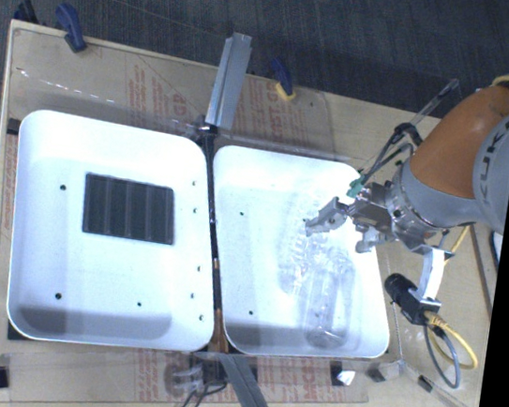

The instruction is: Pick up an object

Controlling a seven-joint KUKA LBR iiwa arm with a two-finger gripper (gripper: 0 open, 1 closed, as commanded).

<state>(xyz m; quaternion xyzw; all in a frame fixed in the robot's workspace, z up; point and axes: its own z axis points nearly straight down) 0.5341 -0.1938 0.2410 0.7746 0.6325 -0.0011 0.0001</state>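
A clear plastic object (321, 279), hard to make out against the white floor, lies in the right bin (237, 319) toward its right side. My gripper (337, 232) hangs over that bin's upper right, just above the clear object's top end. Its two fingers are spread apart, open, with nothing between them. A dark grey ribbed rectangular block (129, 208) lies flat in the middle of the left bin (30, 307), far from the gripper.
The arm reaches in from the right over the right bin's edge. A metal bar (228, 80) stands at the back between the bins, and blue clamps (72, 28) hold the board's far edge.
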